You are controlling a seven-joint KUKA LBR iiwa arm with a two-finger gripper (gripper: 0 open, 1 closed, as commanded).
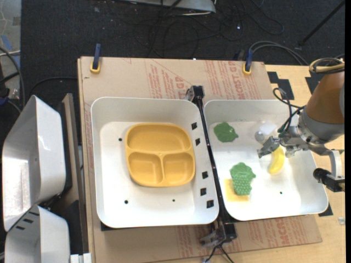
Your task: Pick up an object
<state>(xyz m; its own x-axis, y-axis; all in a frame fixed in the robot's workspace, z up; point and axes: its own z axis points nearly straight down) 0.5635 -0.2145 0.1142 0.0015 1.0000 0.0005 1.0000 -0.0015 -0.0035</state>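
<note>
Arm (323,111): rounded grey casing, orange band above wrist, black cable looping nearby. Gripper (270,147): grey metal.

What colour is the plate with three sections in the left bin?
Yellow-orange. The divided plate shows best in the camera view, lying in the left bin.

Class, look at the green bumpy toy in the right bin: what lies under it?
A flat yellow piece lies under the green toy, its edge and corner showing at the toy's near side. The rest of it is covered, so its full shape cannot be seen.
</note>
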